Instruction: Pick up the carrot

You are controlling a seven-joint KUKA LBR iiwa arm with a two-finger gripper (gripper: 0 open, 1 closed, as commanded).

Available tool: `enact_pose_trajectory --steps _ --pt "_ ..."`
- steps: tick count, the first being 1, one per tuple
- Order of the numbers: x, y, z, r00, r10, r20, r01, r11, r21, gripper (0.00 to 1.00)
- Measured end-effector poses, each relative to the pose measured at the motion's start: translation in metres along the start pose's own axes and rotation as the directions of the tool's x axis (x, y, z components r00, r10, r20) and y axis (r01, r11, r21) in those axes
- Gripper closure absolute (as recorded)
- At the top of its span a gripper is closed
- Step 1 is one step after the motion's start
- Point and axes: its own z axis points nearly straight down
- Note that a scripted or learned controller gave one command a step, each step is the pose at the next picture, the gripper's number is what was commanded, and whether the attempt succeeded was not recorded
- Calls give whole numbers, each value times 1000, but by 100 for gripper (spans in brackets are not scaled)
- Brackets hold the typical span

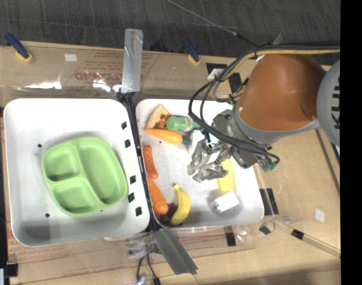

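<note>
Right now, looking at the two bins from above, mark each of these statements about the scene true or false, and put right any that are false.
1. The green divided plate sits in the left bin. True.
2. The carrot lies on the green plate. False: it lies in the right bin, near its top end.
3. The banana lies near the bottom edge of the right bin. True.
4. The gripper hovers over the left bin. False: it is over the right bin, to the right of the carrot.
5. The yellow block is in the left bin. False: it is in the right bin, just above the white block.
</note>
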Motion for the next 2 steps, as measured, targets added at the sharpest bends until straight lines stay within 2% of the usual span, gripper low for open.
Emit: enact_pose_trajectory --steps 1,2 --pt "-10 -36 -45 991 -131 2 131 991 3 100" --pt "18 -51 4 937 -350 -1 350 937 -1 100"
